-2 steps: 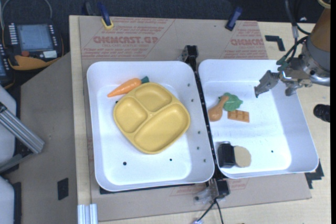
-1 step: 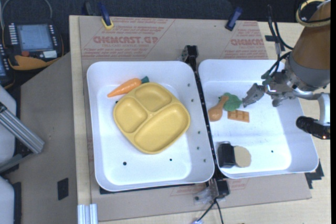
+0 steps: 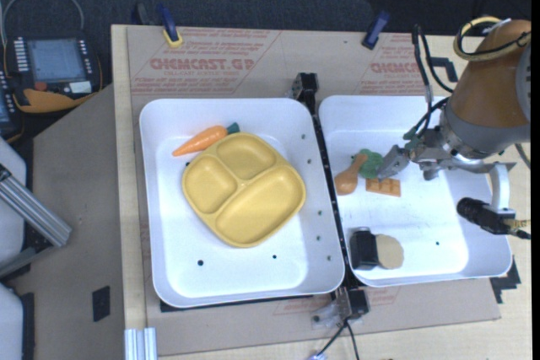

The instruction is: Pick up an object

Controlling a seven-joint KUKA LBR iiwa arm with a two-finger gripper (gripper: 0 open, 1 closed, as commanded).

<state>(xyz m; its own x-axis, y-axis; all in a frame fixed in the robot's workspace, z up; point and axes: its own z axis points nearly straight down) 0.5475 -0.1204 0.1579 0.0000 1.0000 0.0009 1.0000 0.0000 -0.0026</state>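
One arm (image 3: 485, 88) reaches in, gripper (image 3: 390, 164) low over right bin (image 3: 439, 253).

Blue clamps (image 3: 171, 25) on cardboard sheet (image 3: 253, 55); teach pendant (image 3: 51, 67) at left.

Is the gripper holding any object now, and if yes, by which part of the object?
It cannot be told. The gripper is low in the right bin, right at the green and orange pieces, but the view does not show anything between its jaws.
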